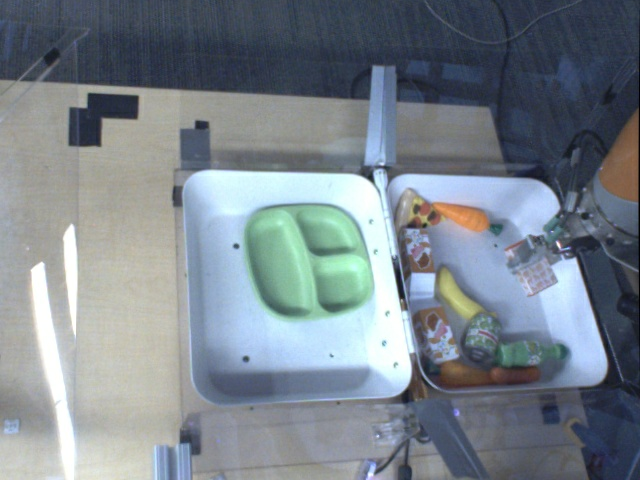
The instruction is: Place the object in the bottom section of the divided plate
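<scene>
Camera view: jaws [556, 236] near bin rim [560, 200].

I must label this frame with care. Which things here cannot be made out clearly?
- Pincer, camera view: too small and blurred to judge its fingers.
- Arm: cut off by the right edge.
- Packets along the right bin's left wall: print too small to read.

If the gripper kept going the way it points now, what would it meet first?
The gripper seems to point down and leftward into the right white bin. Bare bin floor looks like the first contact; further along that line lies the yellow toy banana. Depth is unclear from this single slanted view.
</scene>
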Controlling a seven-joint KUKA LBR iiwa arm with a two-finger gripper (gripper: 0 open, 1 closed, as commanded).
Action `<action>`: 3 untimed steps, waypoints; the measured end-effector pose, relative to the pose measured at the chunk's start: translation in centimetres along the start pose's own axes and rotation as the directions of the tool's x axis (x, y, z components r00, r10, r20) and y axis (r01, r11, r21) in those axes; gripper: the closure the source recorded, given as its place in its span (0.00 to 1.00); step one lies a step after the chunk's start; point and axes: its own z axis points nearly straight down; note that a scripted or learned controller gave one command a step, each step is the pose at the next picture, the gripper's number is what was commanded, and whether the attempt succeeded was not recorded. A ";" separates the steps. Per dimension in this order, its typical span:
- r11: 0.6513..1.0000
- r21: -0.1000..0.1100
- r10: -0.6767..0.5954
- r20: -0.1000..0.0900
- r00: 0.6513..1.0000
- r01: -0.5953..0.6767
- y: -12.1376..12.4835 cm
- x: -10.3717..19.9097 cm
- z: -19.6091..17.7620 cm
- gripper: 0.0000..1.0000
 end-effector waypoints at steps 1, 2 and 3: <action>0.967 -0.006 -0.255 0.003 0.967 0.255 3.7 4.6 11.6 1.00; 0.980 -0.003 -0.199 0.004 0.980 0.199 1.6 -4.0 11.7 1.00; 0.947 -0.001 -0.322 0.001 0.947 0.322 -4.7 -2.5 9.3 1.00</action>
